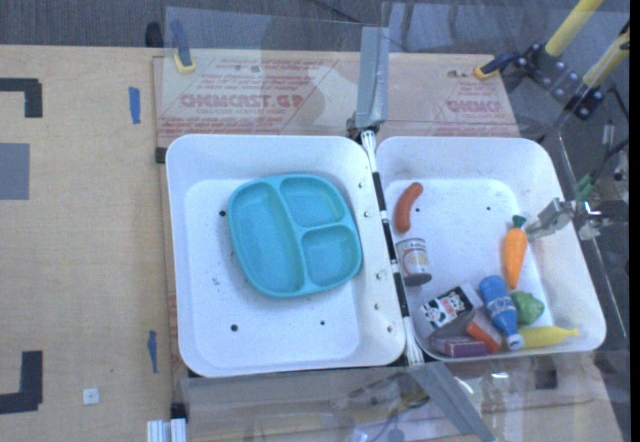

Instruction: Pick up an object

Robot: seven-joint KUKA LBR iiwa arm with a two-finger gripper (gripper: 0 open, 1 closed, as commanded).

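The gripper (552,218) is hovering at the 3 o'clock edge of the right bin (455,152), its metal tip lying just beside the green top of the toy carrot (514,255). Whether the jaws are open or closed cannot be told; nothing is showing between them.

The carrot is lying lengthwise near the bin's 3 o'clock wall, with the blue bottle (499,305), a green lump (528,308) and the yellow banana (548,336) crowding toward 5 o'clock. A red sausage (406,206) is resting alone near 10 o'clock, a small can (412,257) is sitting by the divider, and a card box (446,305) is lying near 6 o'clock. The left bin (200,190) is carrying a teal divided plate (294,233).

The carrot is looking like the nearest target. To take it well, the jaws should be straddling its narrow width across the orange body, not the tapering tip, and coming straight down with room from the wall. The likely risk is a finger catching the bin's rim or nudging the carrot against the bottle.
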